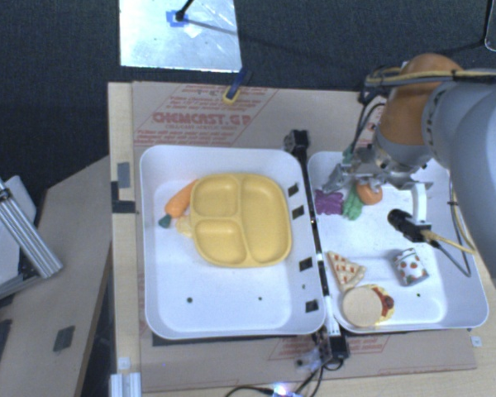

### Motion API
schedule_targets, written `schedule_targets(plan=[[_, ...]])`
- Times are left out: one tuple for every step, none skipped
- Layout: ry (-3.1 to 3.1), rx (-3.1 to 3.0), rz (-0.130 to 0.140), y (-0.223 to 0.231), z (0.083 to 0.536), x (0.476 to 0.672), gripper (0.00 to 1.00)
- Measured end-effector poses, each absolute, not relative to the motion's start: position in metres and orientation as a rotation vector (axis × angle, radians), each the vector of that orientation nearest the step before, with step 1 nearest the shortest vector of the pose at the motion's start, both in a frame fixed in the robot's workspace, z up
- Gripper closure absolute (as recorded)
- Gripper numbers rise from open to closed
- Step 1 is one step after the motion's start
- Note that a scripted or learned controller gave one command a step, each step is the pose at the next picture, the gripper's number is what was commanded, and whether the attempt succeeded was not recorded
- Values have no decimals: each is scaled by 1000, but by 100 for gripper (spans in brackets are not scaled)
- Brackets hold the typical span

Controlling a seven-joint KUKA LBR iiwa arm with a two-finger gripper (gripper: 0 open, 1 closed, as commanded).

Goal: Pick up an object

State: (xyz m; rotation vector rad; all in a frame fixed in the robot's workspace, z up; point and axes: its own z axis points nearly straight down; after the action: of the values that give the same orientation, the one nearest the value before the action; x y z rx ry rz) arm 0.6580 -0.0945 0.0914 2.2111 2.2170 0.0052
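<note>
Two shallow white bins sit side by side on the tabletop (83, 222), over a sheet of printed cardboard (202, 116). The left bin (161, 304) holds a yellow divided plate (236, 219) with three compartments, and a toy carrot (179, 198) lies against the plate's upper left edge, its green top pointing down and left. The grey arm (467, 131), with its orange band, comes in from the right and bends down over the upper left part of the right bin (455, 304). Its gripper (353, 180) hangs low there, directly above a cluster of three toys: a purple piece (328, 203), a green piece (352, 208) just beside it, and an orange-red piece (369, 194) partly hidden under the metal; whether its fingers are spread or closed cannot be told, and nothing is clearly seen between them. Farther down the same bin, well apart from the cluster, lie a waffle-patterned pizza slice (344, 268), a round sandwich-like toy (367, 305) with a red edge, and a small silver-and-red object (408, 266). A black cylindrical part (407, 224) juts from the arm between the cluster and that silver object.
</note>
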Motion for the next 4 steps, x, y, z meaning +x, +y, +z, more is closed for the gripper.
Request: schedule_targets(plan=[[2209,2205,3,-99,106,659,100],[2219,2217,8,-100,171,660,100],[2221,2213,8,-100,227,662,100],[2228,2218,-1,-68,222,610,100]])
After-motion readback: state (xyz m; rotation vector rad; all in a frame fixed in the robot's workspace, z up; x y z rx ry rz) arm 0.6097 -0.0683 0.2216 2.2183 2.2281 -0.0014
